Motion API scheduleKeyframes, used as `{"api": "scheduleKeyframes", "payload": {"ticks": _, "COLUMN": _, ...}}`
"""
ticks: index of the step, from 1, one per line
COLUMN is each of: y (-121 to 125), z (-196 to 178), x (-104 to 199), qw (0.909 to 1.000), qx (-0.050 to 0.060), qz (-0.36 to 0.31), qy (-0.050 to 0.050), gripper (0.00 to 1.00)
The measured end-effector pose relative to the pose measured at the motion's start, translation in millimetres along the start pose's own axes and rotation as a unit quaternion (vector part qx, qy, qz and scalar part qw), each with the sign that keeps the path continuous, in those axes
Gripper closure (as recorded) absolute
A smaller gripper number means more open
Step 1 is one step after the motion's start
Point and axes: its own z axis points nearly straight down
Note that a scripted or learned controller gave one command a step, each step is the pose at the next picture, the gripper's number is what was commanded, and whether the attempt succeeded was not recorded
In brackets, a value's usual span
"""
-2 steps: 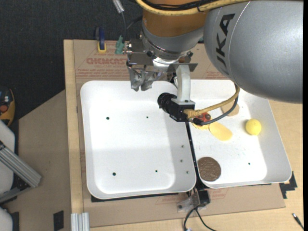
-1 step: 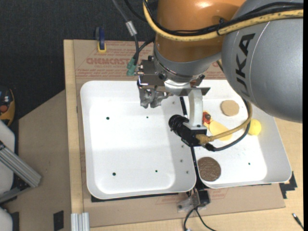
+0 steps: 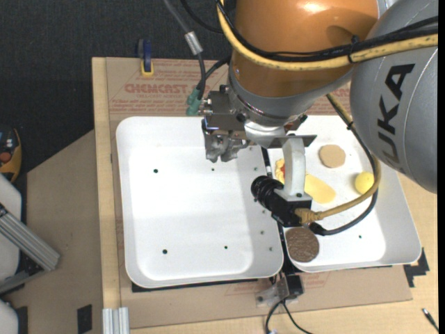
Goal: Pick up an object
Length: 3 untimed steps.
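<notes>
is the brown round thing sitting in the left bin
No, the brown disc lies in the right bin, at its near left corner.

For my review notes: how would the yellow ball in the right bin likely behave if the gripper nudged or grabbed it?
The yellow ball looks round, so a nudge would probably roll it along the right bin. It lies close to the far rim, which might stop it. Its curved sides could slip out of the fingers unless they close across its middle.

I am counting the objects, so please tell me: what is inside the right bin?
In the right bin: a tan disc, a yellow ball, a pale yellow piece and a brown disc. The arm covers its upper left part.
</notes>
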Motion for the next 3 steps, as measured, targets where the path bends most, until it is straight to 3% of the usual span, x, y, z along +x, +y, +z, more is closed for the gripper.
{"api": "scheduleKeyframes", "payload": {"ticks": 1, "y": 1.7, "z": -139.7, "x": 24.2, "qw": 1.0000, "qx": -0.007, "qz": -0.001, "qy": 0.003, "gripper": 1.00}}
{"api": "scheduleKeyframes", "payload": {"ticks": 2, "y": 1.2, "z": -104.1, "x": -120.1, "qw": 0.9999, "qx": 0.003, "qz": 0.010, "qy": -0.003, "gripper": 1.00}}
{"api": "scheduleKeyframes", "payload": {"ticks": 3, "y": 1.4, "z": -133.4, "x": -190.3, "qw": 1.0000, "qx": -0.002, "qz": 0.005, "qy": -0.002, "gripper": 1.00}}
